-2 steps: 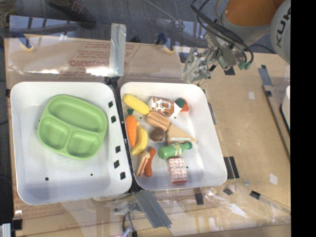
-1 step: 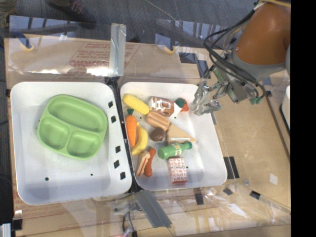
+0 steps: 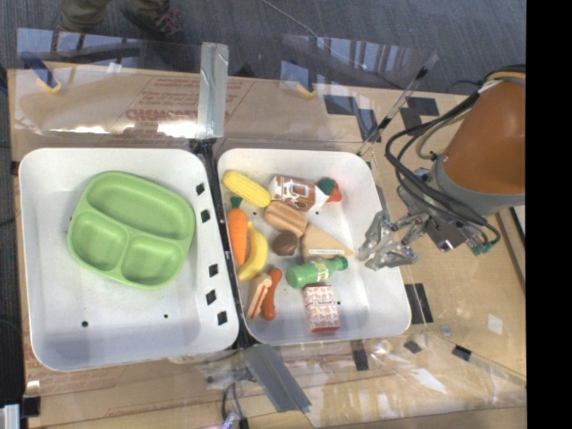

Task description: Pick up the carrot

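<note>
Tool (image 3: 384, 247) over right bin's edge, orange tapered carrot (image 3: 238, 237) upright beside banana (image 3: 256, 253)

Two white bins (image 3: 54, 329) look like smooth, matt moulded plastic. The green divided plate (image 3: 132, 229) at nine o'clock is plastic with a soft sheen. The carrot (image 3: 238, 238) near centre is smooth, glossy orange plastic, as is the yellow banana (image 3: 258, 256) beside it. The gripper (image 3: 386, 244) at three o'clock is bare, shiny metal. The bench (image 3: 107, 105) at twelve o'clock looks like brown cardboard under glossy clear film, with grey tape (image 3: 213, 92) strips.
</note>
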Robot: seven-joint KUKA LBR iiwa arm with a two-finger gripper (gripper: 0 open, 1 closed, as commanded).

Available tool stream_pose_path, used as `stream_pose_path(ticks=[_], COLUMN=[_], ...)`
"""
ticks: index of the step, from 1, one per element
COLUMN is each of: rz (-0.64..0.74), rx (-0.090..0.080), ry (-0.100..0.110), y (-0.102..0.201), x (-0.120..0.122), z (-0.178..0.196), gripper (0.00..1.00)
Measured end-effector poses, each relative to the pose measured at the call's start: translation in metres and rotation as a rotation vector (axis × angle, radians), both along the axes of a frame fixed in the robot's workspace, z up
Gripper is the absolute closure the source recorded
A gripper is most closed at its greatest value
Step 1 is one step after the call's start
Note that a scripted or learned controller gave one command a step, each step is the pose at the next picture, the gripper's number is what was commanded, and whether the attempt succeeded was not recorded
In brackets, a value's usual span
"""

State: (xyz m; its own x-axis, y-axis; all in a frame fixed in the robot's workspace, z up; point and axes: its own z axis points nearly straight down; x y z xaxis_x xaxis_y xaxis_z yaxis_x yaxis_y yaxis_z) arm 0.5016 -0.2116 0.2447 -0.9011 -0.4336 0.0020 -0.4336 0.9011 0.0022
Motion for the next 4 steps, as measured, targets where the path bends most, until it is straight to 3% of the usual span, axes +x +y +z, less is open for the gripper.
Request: stream_pose_path(ticks=[1, 2, 3, 4], rz=[0.465, 0.775, 1.158, 1.444], rx=[-0.003, -0.003, 0.005, 0.008], ry=[-0.007, -0.008, -0.002, 0.0], y=[0.001, 0.002, 0.004, 0.007], x=[-0.011, 0.003, -0.022, -0.025], z=[0.06, 0.107, 0.095, 0.032], gripper=[1.0, 1.0, 1.0, 1.0])
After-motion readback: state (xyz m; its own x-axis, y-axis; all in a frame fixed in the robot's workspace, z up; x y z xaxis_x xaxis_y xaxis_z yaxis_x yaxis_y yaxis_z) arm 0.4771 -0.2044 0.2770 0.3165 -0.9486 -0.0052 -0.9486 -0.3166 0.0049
